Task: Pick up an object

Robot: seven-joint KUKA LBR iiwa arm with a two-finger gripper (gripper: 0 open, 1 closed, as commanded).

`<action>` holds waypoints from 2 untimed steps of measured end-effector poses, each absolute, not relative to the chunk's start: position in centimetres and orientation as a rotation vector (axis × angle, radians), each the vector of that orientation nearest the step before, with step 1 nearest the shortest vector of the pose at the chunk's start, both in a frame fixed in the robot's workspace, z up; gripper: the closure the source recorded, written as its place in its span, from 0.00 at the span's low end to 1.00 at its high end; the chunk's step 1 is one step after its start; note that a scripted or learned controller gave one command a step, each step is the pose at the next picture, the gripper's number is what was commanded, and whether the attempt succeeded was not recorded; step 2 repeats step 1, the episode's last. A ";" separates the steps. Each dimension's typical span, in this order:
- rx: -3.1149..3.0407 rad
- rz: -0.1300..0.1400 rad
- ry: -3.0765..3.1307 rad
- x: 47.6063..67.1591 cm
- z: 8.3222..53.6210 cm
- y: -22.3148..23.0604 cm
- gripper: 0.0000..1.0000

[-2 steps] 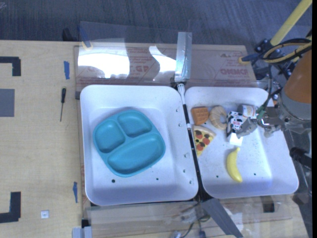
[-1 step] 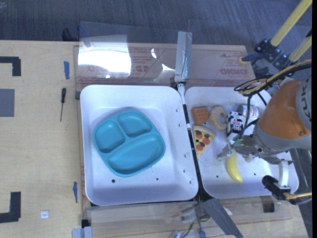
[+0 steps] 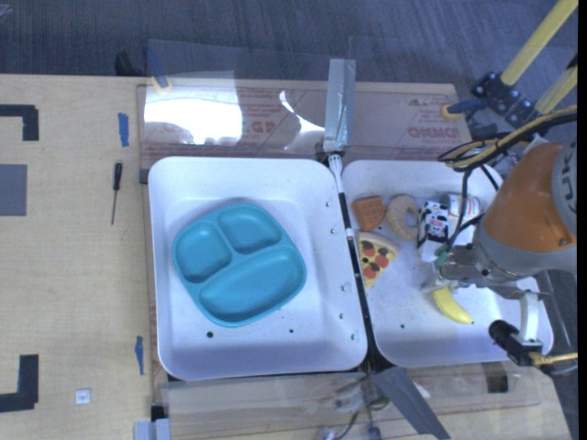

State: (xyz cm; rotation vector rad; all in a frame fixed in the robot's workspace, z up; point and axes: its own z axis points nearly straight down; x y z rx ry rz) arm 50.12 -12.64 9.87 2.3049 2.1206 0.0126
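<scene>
**Parked over the banana in the right bin**

So the banana (image 3: pixel 451 304) is lying flat on the floor of the right bin (image 3: pixel 404 337), toward the near right part of it, with one end pointing back up under my wrist. My gripper (image 3: pixel 447 270) sits just above that far end, close enough that they look like they meet, but I honestly can't tell whether my pincer is wide, narrow or gripping anything, since my own arm (image 3: pixel 527 214) covers the view there.

Left of the banana, by the divider between the bins, there's a toy pizza slice (image 3: pixel 374 257). Farther back along the far side sit an orange chunk (image 3: pixel 369 212), a pale ring-shaped doughnut thing (image 3: pixel 402 214), and a small black-and-white object (image 3: pixel 434 220) that I can't make out.

The left bin (image 3: pixel 174 337) holds a blue divided plate (image 3: pixel 238 262) with three compartments, sitting roughly in the middle, tilted a bit relative to the bin walls.
</scene>
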 end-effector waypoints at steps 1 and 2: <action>2.248 0.009 2.190 51.4 18.7 -6.6 1.00; 2.248 0.009 2.190 51.4 18.7 -6.6 1.00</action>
